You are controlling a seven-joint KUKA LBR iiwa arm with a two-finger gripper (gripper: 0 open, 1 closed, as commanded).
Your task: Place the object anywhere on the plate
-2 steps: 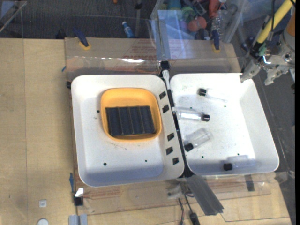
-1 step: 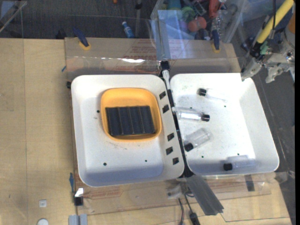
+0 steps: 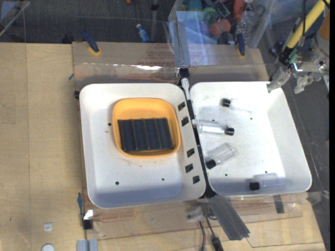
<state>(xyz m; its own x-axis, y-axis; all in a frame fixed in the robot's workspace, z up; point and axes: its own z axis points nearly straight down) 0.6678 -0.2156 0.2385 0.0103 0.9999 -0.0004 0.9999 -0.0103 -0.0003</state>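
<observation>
While the gripper (image 3: 291,73) hangs over the far right corner of the right bin (image 3: 293,156), its fingers spread apart and holding nothing, four clear vials (image 3: 219,155) with black caps lie scattered in that bin. An orange plate (image 3: 121,109) bearing a dark ribbed block (image 3: 145,134) sits in the left bin (image 3: 97,177).

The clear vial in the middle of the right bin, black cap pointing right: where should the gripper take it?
Grip the vial at mid-barrel from straight above, fingers closing across its width. It lies flat, nearly left-right, so the long sides are free; the black cap end probably offers less to hold.
</observation>
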